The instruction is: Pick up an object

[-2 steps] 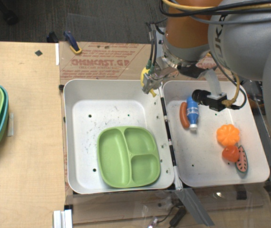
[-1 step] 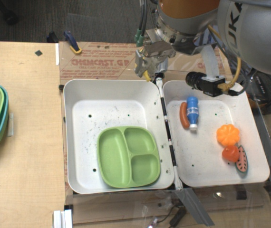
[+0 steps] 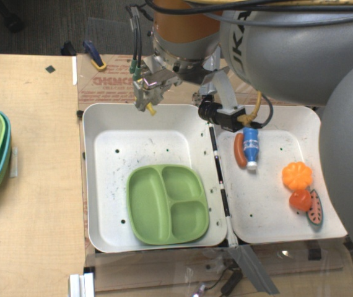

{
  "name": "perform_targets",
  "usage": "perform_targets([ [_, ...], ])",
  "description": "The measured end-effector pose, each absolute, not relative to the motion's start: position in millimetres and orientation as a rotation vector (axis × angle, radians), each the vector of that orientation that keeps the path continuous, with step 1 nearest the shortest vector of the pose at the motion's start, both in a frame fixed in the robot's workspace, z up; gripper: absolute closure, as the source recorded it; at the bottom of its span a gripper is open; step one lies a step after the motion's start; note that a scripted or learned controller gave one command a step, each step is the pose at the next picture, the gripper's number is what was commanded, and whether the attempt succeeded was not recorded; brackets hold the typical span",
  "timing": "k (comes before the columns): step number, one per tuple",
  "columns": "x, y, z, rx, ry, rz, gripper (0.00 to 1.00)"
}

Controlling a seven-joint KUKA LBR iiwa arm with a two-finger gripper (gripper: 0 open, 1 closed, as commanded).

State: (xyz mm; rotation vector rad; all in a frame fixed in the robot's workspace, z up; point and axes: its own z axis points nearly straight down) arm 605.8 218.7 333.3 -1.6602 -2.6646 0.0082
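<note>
The jaws (image 3: 145,101) (open or closed, I cannot tell) hang over the left bin's (image 3: 96,184) back rim, well apart from the green plate (image 3: 167,204).

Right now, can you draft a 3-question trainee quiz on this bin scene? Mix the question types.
1. True or false: the green three-compartment plastic plate lies in the left white bin.
2. Multiple choice: what lies right beside the blue-and-white bottle in the right white bin?
A. a yellow banana
B. a red-orange toy sausage
C. a metal spoon
3. Fill in: the gripper hangs above the ____ rim of the left bin.

Key
1. True.
2. B.
3. Far (back) rim. The orange toy pumpkin, red toy tomato and watermelon slice lie apart from it, in the right bin.
</note>
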Motion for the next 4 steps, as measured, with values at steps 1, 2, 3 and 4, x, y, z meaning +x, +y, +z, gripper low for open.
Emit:
perform_targets([
  [1,534.2,212.3,154.8,-1.903,-2.496,0.009,1.0],
  [2,499.2,203.3,348.9,-2.255,-2.189,0.006,1.0],
  [3,477.3,227.5,202.4,-1.994,-2.425,0.009,1.0],
  [4,534.4,198.9,407.0,-2.19,-2.253,0.008,1.0],
])
